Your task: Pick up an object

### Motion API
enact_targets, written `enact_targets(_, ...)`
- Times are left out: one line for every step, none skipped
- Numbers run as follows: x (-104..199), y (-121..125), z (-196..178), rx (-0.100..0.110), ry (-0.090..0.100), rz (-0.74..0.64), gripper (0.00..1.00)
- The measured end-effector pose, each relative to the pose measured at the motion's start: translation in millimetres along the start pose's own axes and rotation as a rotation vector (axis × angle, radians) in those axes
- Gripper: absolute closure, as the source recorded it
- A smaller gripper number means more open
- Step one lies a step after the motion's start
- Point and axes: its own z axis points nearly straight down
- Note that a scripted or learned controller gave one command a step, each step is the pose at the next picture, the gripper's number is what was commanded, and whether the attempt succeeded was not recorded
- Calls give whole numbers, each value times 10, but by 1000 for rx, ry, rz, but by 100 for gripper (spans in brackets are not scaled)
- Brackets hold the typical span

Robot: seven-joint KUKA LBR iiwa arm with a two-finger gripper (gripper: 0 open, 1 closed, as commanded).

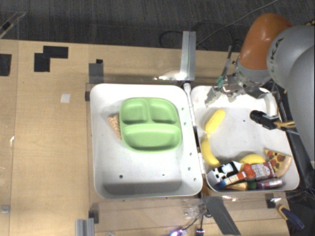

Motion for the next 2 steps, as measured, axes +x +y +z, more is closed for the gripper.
enact_targets(-15, -238, 454, -7, -3, -81, 0)
enact_targets(-3, -203, 313, -16, -2, -81, 100)
